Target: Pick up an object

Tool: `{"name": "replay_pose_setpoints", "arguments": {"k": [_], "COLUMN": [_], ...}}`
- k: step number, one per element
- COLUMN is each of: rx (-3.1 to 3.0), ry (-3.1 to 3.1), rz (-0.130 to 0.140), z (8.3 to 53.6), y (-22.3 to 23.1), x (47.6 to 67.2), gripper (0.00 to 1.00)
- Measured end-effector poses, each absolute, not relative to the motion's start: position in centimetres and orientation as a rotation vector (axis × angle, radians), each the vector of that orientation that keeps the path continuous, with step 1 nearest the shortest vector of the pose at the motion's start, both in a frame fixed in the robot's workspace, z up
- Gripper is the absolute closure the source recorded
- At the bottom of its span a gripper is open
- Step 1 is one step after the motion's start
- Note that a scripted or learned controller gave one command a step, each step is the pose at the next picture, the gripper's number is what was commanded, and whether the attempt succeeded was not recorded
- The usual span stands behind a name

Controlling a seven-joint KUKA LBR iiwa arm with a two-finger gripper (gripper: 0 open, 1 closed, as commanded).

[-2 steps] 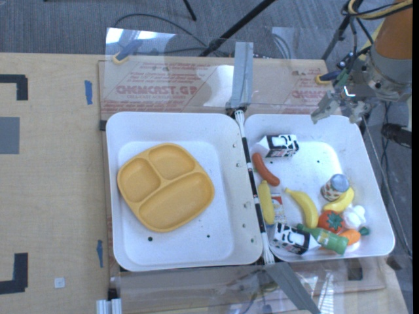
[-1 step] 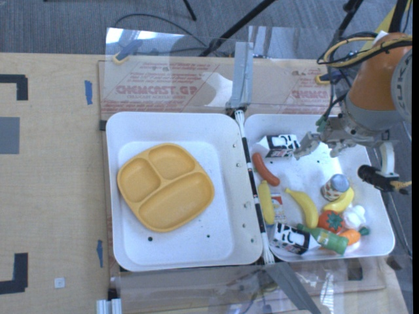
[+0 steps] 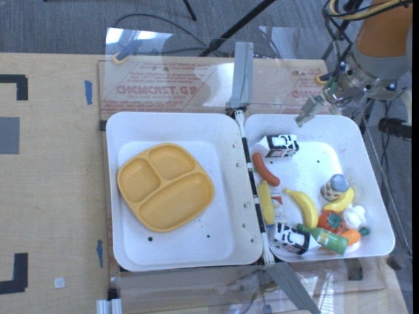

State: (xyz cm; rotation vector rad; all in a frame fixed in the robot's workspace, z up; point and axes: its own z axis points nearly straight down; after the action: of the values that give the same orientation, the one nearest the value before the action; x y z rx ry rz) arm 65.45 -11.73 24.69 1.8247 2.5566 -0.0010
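While our gripper hangs over the right bin's rim, nothing is picked.
We cannot tell its finger state; the banana lies amid crowded toys, so neighbours could spoil our grasp.

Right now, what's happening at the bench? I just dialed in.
The arm reaches in from the right, and its gripper hangs over the far rim of the right bin with nothing visibly held. That bin holds a heap of toy food: a hot dog, a banana, two black-and-white cartons and a cluster of small pieces at its right side. The left bin holds a yellow divided plate. No pick has been made yet.
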Motion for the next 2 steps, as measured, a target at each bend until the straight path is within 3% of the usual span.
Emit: {"name": "replay_pose_setpoints", "arguments": {"k": [1,2], "rx": [1.824,1.824], "ry": [2.555,2.555], "rz": [-0.001,-0.001], "z": [25.57,25.57], "y": [-11.76,-11.76], "x": [65.53,65.52], "gripper": [1.0,0.0]}}
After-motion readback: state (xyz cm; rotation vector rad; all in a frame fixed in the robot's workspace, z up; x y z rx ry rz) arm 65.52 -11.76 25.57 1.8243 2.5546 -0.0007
